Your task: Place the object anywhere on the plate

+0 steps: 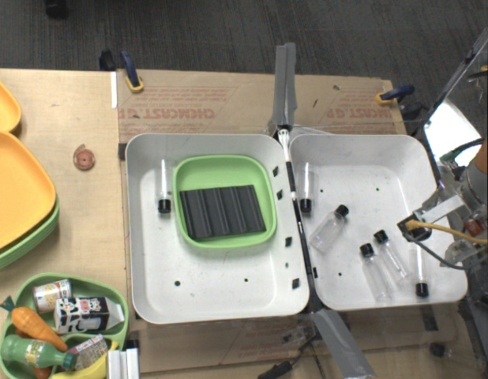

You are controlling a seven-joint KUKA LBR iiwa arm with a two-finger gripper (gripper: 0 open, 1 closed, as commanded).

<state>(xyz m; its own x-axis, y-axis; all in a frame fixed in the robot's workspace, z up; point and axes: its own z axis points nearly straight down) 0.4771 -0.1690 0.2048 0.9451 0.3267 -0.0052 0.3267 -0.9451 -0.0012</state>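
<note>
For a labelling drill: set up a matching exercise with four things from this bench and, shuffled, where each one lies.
Things:
1. green plate
2. dark ridged block
3. vial with black cap
4. bowl of toy food

Places:
A. on the green plate
B. left bin, left of the plate
C. in the left bin
D. bench's near left corner

Pairs: 1-C, 2-A, 3-B, 4-D

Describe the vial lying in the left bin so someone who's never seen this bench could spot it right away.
Start at the left white bin, the one holding the green plate. Just left of that plate, a slim clear vial lies lengthwise with its black cap toward the camera. It lies in the plate's bin, unlike the vials in the right bin.
</note>
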